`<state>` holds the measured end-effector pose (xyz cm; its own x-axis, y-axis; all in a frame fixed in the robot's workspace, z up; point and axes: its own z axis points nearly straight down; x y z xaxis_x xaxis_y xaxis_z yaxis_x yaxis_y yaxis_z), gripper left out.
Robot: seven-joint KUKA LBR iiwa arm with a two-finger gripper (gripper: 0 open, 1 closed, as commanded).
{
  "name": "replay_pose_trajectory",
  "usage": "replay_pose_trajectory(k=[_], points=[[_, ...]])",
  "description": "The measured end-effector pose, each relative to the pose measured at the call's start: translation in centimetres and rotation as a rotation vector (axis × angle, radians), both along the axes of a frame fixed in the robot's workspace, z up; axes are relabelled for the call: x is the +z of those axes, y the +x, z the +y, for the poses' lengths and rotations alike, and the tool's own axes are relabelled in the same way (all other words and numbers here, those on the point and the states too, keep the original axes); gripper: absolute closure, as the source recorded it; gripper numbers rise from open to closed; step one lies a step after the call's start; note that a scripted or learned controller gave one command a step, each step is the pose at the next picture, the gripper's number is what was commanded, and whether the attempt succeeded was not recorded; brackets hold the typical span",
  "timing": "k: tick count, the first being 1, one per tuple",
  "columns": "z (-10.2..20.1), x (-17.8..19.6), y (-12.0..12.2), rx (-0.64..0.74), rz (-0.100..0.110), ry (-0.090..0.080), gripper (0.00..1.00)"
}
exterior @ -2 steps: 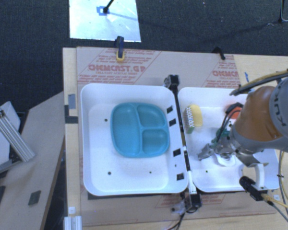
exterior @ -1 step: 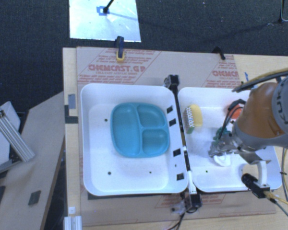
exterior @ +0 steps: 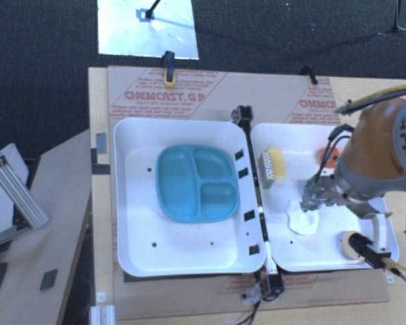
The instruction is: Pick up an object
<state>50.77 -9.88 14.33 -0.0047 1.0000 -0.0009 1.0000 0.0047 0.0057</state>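
Two shallow white bins side by side on a bench: left bin (exterior: 132, 202), right bin (exterior: 284, 249). Blue divided tray (exterior: 195, 183) at centre of the left bin. Grey-and-orange arm (exterior: 382, 147) reaching in from three o'clock, gripper (exterior: 311, 200) low over the right bin, just above a white object (exterior: 303, 222); grip state impossible to tell. Yellow sponge-like object (exterior: 273, 165) at ten o'clock of the gripper, near the divider. Small round roll (exterior: 352, 244) at five o'clock.

High fixed camera, slanting down, both bins (exterior: 189, 131)
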Motion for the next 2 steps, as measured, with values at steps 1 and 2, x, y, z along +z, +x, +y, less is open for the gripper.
replay_pose_trajectory(k=[1, 2], points=[[-0.4, 6.2, -0.3, -0.001, -0.003, -0.001, 1.0], [-0.4, 10.3, -0.1, 0.0, -0.001, -0.001, 1.0]])
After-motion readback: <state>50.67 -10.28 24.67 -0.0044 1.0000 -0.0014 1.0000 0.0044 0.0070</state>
